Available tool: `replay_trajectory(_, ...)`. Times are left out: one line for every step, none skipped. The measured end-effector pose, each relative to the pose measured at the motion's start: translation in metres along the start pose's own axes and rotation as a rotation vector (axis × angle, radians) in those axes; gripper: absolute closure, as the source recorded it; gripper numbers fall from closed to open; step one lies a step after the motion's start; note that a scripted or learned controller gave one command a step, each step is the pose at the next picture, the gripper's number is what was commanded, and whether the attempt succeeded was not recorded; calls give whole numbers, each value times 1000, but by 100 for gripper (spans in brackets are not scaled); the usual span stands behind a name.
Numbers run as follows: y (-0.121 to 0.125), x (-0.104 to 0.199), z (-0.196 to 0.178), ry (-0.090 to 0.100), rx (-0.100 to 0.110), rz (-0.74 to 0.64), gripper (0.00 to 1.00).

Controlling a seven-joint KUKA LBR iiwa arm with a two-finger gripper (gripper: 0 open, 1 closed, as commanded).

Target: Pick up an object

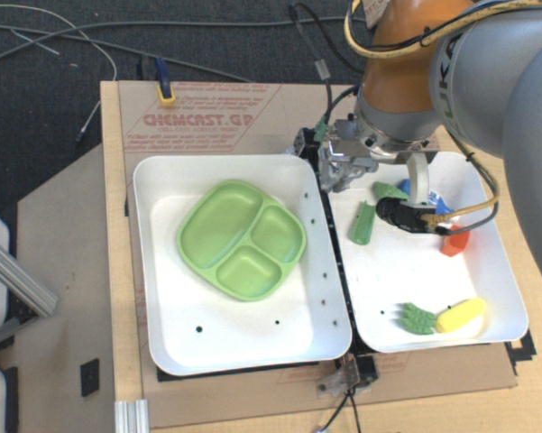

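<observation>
The gripper (pixel 343 165) hangs over the far edge of the right bin (pixel 487 269), near the divide between the two bins; its state cannot be determined. Just beside it, in the right bin, lies a green cylinder (pixel 362 224). An orange block (pixel 454 242) sits further right. A yellow-and-green toy (pixel 442 317) lies near the front wall. The left bin (pixel 162 332) contains a green divided plate (pixel 242 239).
</observation>
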State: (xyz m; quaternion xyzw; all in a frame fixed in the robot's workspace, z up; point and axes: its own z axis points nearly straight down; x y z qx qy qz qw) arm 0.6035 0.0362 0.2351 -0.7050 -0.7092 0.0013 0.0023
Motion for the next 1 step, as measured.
replay_trajectory(5, 56, 17, 0, 2, 0, 100)
